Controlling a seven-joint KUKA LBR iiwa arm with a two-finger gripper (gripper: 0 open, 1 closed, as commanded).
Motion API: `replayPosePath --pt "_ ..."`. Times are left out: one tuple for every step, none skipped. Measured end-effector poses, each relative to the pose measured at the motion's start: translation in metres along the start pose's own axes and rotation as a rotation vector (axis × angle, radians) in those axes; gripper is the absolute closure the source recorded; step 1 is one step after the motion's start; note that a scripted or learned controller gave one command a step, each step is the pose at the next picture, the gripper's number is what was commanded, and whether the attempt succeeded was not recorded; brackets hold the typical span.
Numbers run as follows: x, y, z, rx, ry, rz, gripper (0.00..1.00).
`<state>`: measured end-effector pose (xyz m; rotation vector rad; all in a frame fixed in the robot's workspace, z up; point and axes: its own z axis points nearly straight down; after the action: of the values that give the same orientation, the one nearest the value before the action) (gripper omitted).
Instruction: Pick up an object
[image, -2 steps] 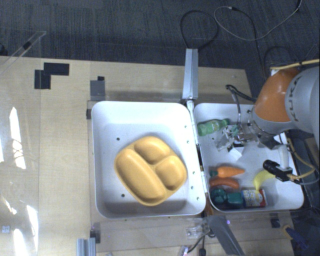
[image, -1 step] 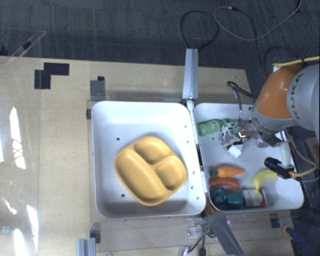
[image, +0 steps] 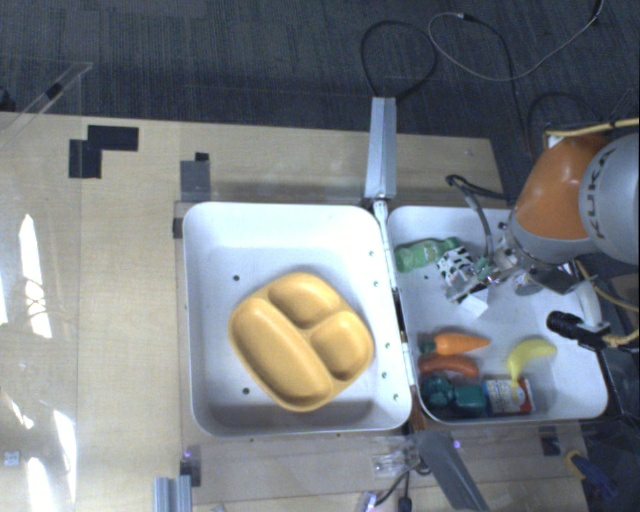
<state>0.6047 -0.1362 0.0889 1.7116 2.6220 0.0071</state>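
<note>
Camera view: two shallow white bins; the left bin (image: 200, 300) holds one yellow three-compartment plastic tray (image: 300, 338), with bare floor all round it. The right bin (image: 592, 398) holds one green packet (image: 425, 253) at its far left, one orange carrot (image: 458, 343), one yellow banana (image: 528, 354) and mixed pieces along its near edge. The gripper (image: 468, 277) is over the bin's middle; I cannot tell its grip.

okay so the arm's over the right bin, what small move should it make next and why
Probably a short descent. The gripper sits in the upper part of the right bin, next to the green object, with no item seen between its fingers. The carrot and yellow banana lie nearer the front, so the green object looks like the closest target.
</note>
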Motion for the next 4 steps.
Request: replayPosePath --pt "0.017 -0.021 -0.001 -0.003 -0.001 0.077 1.00" --pt "0.049 0.086 -0.098 0.002 0.002 0.166 1.00" --pt "0.050 0.089 -0.109 -0.003 -0.001 0.157 1.00" --pt "0.051 0.091 -0.121 -0.009 -0.005 0.148 1.00"
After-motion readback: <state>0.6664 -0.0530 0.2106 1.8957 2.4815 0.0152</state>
